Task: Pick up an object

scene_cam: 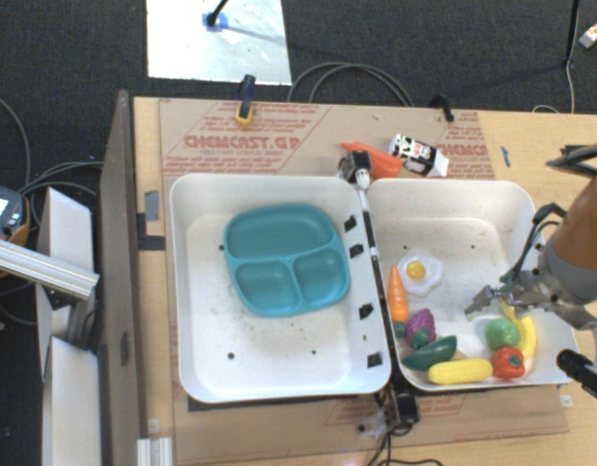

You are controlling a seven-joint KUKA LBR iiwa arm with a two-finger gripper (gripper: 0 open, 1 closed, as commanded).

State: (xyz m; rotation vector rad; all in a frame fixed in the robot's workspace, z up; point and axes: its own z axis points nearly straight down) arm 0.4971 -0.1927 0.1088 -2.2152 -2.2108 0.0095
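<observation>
The right bin [473, 212] holds several toy foods near its front: a fried egg [419, 272], an orange carrot [399, 297], a purple piece [420, 326], a dark green cucumber [429, 350], a long yellow piece [459, 371], a round green piece [502, 334], a red tomato [509, 361] and a yellow banana [526, 338]. My gripper [500, 304] reaches in from the right and hovers low just above the green piece and the banana. Nothing is seen held in it.
The left bin [201, 289] carries a teal divided plate [284, 260]. A black-clipped divider [366, 260] runs between the bins. Behind them on the cardboard lie an orange tool [371, 158] and a small black-and-white item [417, 153]. Cables trail along the back.
</observation>
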